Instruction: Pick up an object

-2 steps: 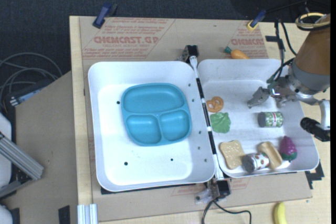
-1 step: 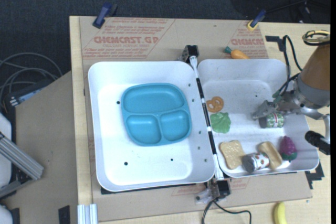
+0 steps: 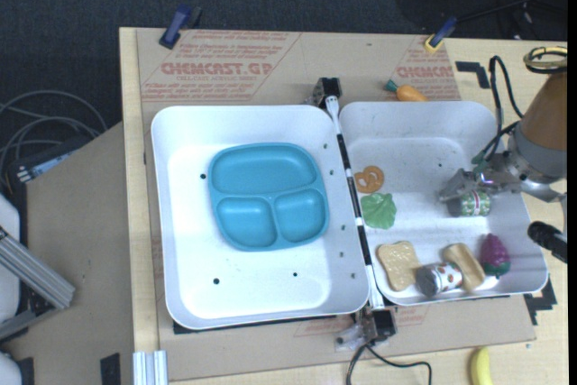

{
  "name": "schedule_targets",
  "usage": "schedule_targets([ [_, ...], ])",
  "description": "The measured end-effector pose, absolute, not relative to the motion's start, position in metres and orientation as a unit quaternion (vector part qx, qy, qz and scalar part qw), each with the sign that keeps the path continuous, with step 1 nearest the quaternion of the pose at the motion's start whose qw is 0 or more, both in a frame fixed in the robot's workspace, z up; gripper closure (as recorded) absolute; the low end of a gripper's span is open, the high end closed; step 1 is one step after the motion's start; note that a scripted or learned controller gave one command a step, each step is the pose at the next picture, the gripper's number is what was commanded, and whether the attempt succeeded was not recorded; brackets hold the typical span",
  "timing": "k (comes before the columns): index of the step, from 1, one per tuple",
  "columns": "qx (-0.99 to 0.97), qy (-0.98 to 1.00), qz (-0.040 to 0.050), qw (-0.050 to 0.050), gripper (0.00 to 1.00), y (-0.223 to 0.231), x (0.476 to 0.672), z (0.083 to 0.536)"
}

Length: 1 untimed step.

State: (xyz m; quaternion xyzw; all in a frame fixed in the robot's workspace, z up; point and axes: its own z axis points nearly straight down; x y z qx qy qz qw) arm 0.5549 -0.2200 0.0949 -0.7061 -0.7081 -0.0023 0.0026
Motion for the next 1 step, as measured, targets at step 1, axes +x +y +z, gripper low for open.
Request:
schedule_targets([
  [1, -0.707, -0.708, -0.0002, 0.001, 1.0, -0.1121, 0.5507, 0.1103],
])
